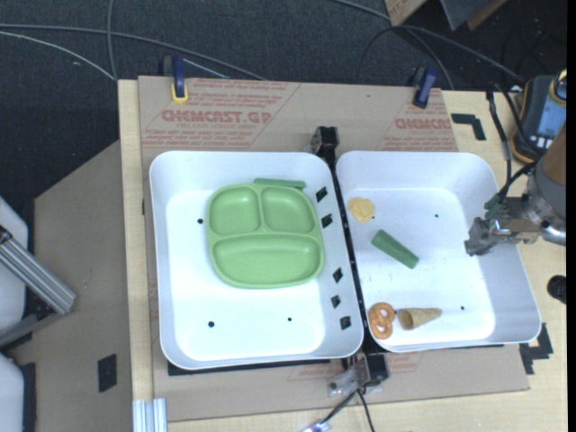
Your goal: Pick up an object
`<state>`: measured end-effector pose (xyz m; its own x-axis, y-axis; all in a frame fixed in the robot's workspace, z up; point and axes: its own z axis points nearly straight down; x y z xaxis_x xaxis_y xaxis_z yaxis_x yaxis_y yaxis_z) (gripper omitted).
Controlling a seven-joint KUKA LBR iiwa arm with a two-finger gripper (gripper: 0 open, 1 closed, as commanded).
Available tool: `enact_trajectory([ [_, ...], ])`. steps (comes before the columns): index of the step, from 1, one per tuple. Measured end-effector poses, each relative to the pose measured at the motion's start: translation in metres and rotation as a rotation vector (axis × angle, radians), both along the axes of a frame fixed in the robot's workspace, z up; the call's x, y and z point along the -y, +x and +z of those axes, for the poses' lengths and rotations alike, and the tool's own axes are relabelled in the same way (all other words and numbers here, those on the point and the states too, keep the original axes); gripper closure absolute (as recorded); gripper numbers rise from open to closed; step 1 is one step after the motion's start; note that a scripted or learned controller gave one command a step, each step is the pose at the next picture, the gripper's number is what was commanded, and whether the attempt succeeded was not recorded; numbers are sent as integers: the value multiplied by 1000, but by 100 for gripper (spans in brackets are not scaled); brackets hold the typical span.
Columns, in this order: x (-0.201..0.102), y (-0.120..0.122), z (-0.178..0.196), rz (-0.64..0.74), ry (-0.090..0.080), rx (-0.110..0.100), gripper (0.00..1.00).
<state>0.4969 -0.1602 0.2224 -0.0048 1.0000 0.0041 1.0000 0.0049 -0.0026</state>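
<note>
Brown bench (225, 106) (printed board) under two white bins (180, 268) side by side

One fixed camera looks slantwise down from above on both bins (171, 241).

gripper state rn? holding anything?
Gripper: at the right bin's right edge, nothing visible between its fingers; open or closed cannot be told.
</note>
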Motion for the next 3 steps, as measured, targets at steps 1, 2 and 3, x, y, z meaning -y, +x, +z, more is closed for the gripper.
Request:
enact_trajectory([
  [1,-48,-4,-8,0,0,0,100],
  [2,-103,-11,3,2,1,0,100],
  [3,-148,-6,2,1,-1,2,100],
])
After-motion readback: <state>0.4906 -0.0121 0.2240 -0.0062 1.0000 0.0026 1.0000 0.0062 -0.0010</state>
